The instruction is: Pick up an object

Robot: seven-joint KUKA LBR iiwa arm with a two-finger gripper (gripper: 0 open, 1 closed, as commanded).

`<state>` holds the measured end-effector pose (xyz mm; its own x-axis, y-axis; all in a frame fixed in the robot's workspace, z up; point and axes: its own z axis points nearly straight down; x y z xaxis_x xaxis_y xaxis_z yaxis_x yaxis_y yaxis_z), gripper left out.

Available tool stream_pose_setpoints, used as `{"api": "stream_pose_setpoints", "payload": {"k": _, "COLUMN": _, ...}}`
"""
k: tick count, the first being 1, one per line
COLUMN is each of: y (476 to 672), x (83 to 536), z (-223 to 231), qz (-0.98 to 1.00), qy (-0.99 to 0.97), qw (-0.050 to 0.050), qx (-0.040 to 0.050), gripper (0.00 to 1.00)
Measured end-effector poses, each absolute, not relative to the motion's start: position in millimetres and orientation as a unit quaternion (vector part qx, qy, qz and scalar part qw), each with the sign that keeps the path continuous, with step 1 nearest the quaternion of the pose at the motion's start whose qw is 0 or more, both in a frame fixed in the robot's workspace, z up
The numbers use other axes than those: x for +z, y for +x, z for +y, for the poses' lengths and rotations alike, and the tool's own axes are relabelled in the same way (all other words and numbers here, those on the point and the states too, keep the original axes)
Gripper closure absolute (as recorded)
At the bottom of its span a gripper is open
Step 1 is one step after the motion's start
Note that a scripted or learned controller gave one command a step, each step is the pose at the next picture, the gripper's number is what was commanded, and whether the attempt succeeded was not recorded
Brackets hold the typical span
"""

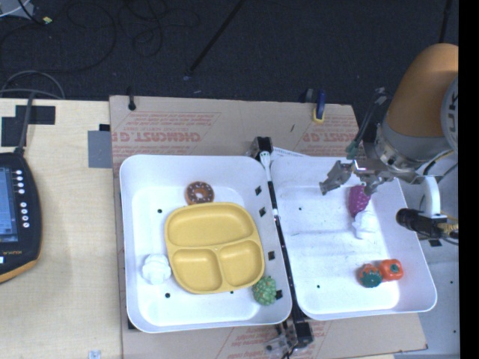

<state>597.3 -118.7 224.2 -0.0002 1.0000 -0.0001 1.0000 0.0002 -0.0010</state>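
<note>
Tool (353, 179) over the upper part of the right bin (322, 298), arm (423, 103) reaching in from the right, orange band above the wrist. Fingers spread wide: one grey finger (334, 176) points left and down, the other sits beside the purple toy (358, 198). Nothing between them; tool holds no object.

Purple toy lies just below the tool, on the bin floor or close above it; contact with the right finger cannot be judged. A white object (366, 223) sits directly under the purple toy, touching it.

Lower right of the same bin: a teal piece (369, 277) and an orange piece (391, 269), touching each other, well apart from the tool.

Left bin (142, 172): yellow three-compartment tray (213, 245) at centre. Chocolate donut (199, 193) just above the tray's upper left edge. White ball (156, 268) against the tray's left side. Green broccoli-like toy (264, 291) at the tray's lower right corner, near the divider between bins.

Both bins rest on a cardboard sheet (194, 129) on the counter (60, 290). Black handheld controller (16, 215) at far left on the counter.
</note>
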Motion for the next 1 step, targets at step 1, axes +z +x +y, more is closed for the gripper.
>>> {"api": "stream_pose_setpoints", "payload": {"k": 1, "y": 545.9, "x": 375.5, "z": -46.5, "qz": -0.709, "qy": -0.705, "qw": -0.004, "qx": -0.0062, "gripper": 0.0}}
